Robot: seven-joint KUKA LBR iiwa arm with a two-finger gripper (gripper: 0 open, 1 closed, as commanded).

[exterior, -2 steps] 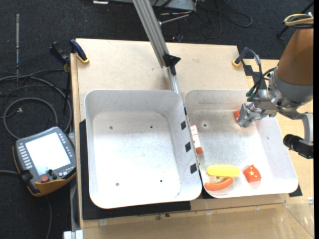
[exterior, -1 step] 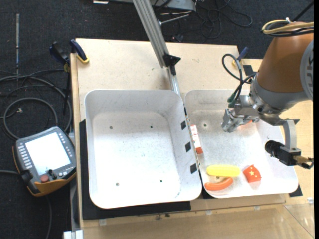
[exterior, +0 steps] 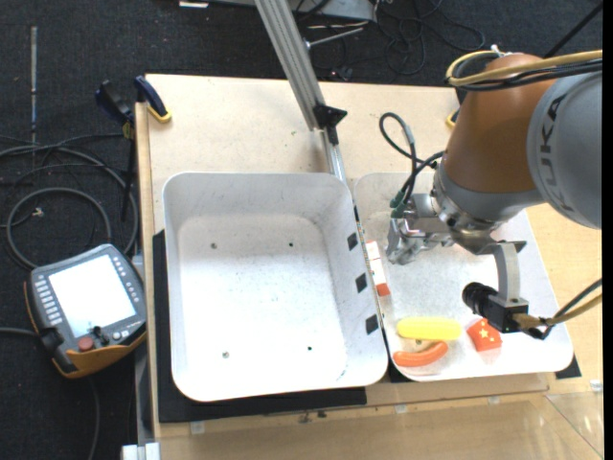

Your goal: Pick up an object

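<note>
In the right bin point(exterior: 536, 357) lie a yellow oblong object point(exterior: 429, 329), an orange curved object point(exterior: 420, 355) just in front of it, and a small red block point(exterior: 485, 335) to their right. My gripper point(exterior: 403, 242) hangs over the bin's left part, behind the yellow object and apart from it. The arm's orange band and grey body cover the back of the bin. Nothing shows between the fingers.
The left bin point(exterior: 182, 257) is large and white, with a few dark specks on its floor. A small red and white piece point(exterior: 381, 283) lies at the divide between the bins. A metal pole point(exterior: 292, 51) slants over the bench's back. A teach pendant point(exterior: 86, 305) lies off the bench at left.
</note>
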